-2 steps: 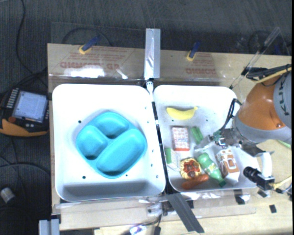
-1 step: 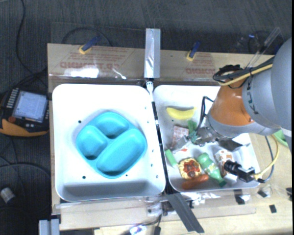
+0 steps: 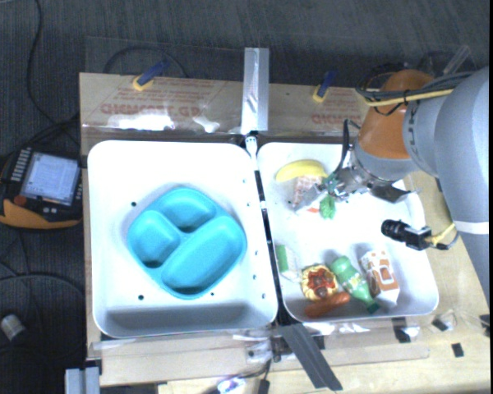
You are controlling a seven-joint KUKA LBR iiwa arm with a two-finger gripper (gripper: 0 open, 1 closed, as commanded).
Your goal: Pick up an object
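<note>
Right white bin [image 3: 419, 245]: small green-and-white object [image 3: 326, 206] under end effector [image 3: 338, 184].

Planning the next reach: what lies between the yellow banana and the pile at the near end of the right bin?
Camera view: below the banana sits a clear wrapped packet, then bare bin floor down to the pile.

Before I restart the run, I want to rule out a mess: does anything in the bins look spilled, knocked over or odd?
Nothing looks spilled or broken. The blue tray lies flat but turned at a slant in the left bin. In the right bin, the small carton and green bottle lie on their sides, piled loosely in the near corner.
</note>
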